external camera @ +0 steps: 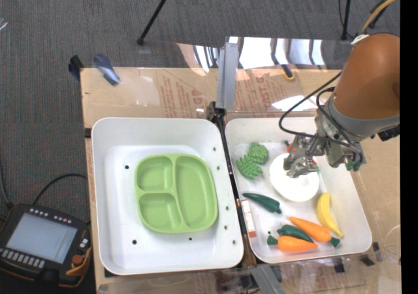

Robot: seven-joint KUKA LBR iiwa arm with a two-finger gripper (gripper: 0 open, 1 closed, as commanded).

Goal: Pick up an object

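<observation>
Bench, two white bins; fingers [302, 165] over white plate [296, 185], partly hiding it; spread unclear.

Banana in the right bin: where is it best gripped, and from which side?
Grip the banana across its narrow middle, coming straight down from above. It lies flat and lengthwise beside the bin wall, apart from the carrots, so fingers should close across its width.

Smooth, faintly glossy plastic on the green divided plate [176, 193] and white bins [104, 155]. Shiny moulded toy vegetables (banana [328, 214], carrots [312, 228]). Matt brown cardboard [163, 90] beneath.
</observation>
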